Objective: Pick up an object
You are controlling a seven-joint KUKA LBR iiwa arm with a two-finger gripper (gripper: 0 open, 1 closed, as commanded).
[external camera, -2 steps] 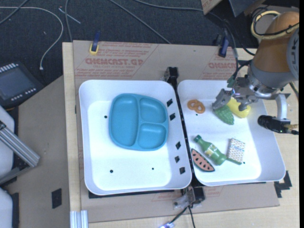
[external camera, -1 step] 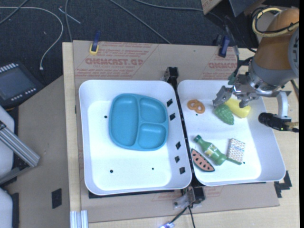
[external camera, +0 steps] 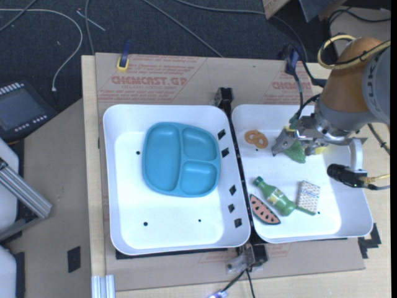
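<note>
Over in the right bin [external camera: 347, 225], at the back: gripper [external camera: 289, 144] down low, hanging off the grey arm [external camera: 347, 98] with its orange band, reaching in from the right. Touching or just above a green object [external camera: 298, 153], lumpy and leaf-coloured. Wide or narrow? Cannot tell from this angle, too dark and too bunched up. Nothing seen clamped there.

Just to the left of it, a small brown ring-shaped pretzel [external camera: 255, 139], lying flat and apart from the gripper. Toward the front of the same bin, a green toy bottle [external camera: 273, 197] on its side, slanting. Touching its lower end, a watermelon slice [external camera: 263, 209], red with dark seeds, close to the bin's left wall. Just right of the bottle, a small patterned packet [external camera: 308, 195], speckled print, nothing readable on it.

Across to the left bin [external camera: 124, 222]: a blue divided plate [external camera: 181, 159], three compartments, sitting flat toward the back.

Now the lettering. Under both bins, a cardboard sheet [external camera: 167, 67] with red print, reading roughly "CHEMCAST GP" in block capitals behind the left bin, with smaller lines below too fine to make out. More red print behind the right bin, partly hidden by the arm. Blue clamp [external camera: 125, 58] on the sheet's back edge. Far left, a dark screen unit [external camera: 22, 107]; pale cables [external camera: 74, 23] looping on the dark floor.
</note>
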